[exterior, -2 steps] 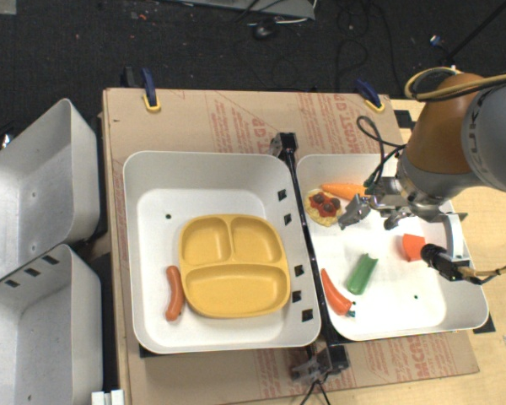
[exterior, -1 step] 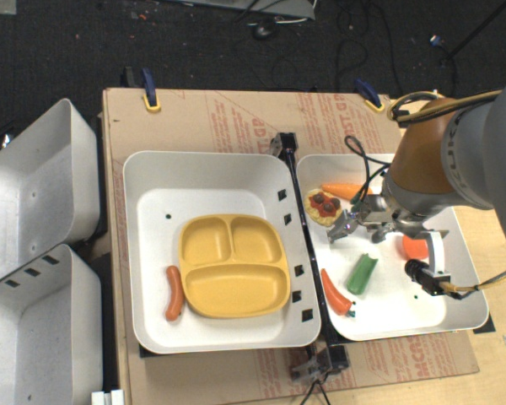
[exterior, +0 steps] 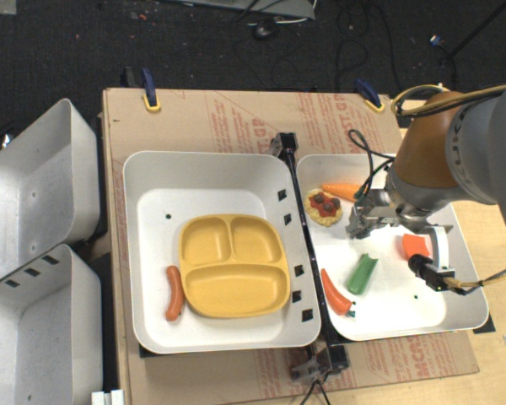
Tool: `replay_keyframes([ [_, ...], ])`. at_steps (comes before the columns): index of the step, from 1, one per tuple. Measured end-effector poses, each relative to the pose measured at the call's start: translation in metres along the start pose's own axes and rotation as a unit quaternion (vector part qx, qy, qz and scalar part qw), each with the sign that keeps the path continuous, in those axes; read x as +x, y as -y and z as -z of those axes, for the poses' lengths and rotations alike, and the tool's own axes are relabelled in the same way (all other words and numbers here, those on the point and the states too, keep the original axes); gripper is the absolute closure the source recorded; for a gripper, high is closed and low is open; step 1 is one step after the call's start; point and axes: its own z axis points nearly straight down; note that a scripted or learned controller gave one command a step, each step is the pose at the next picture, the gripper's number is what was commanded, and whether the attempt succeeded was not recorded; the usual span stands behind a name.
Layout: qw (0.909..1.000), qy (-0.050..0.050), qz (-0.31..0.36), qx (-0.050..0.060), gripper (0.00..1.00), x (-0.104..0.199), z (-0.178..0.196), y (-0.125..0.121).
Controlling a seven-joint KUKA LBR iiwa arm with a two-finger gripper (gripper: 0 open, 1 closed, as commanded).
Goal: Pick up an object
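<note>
My gripper (exterior: 360,226) hangs low in the right white bin (exterior: 464,310); I cannot tell its state. Just below lies a small green plastic block (exterior: 362,274), likely light, stiff and slick. I judge a pinch across its narrow sides best.

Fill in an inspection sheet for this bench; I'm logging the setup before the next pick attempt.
Surface: brown board bearing left bin and right bin.
Job's things: right bin holds green piece, carrot, small tart, red-orange stick, orange block.
Clutter: left bin holds yellow divided plate and sausage beside it.
Grippers: gripper over right bin, finger state unclear.
Cables: black cables by the arm.
Surroundings: dark floor, grey tubs left.
</note>
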Motion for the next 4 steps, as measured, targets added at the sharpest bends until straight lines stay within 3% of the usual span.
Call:
replay_keyframes([
  [2,1.0000,0.001,0.003,-0.003,1.00,0.005,0.102,-0.008],
  [4,1.0000,-0.001,0.005,0.001,1.00,0.096,0.121,0.007],
])
